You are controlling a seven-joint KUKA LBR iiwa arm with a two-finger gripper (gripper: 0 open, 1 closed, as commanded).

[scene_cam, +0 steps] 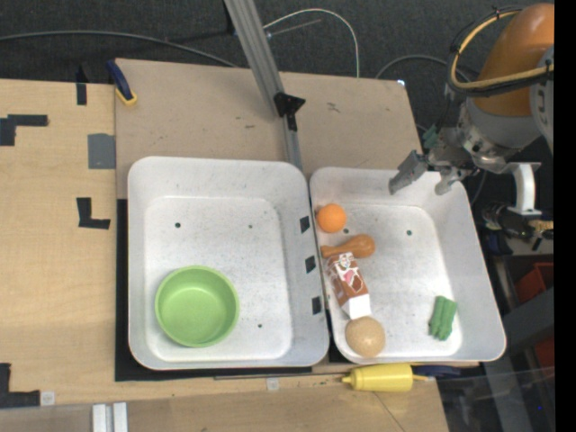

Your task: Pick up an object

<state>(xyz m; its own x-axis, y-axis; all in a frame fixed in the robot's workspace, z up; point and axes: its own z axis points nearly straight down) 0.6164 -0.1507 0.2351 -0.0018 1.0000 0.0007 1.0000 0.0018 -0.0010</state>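
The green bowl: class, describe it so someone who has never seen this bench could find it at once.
Start at the two white bins side by side and take the left bin, away from the arm. In its near left corner sits the green bowl, round and open upward. It is alone in that bin; the other green item is a small block in the right bin.

Tan wooden bench top [54, 241], slanted grey metal pole [256, 43] behind the bins, blue-and-yellow clamp [121, 83] at the back left, thin white cable [315, 16] looping beyond.
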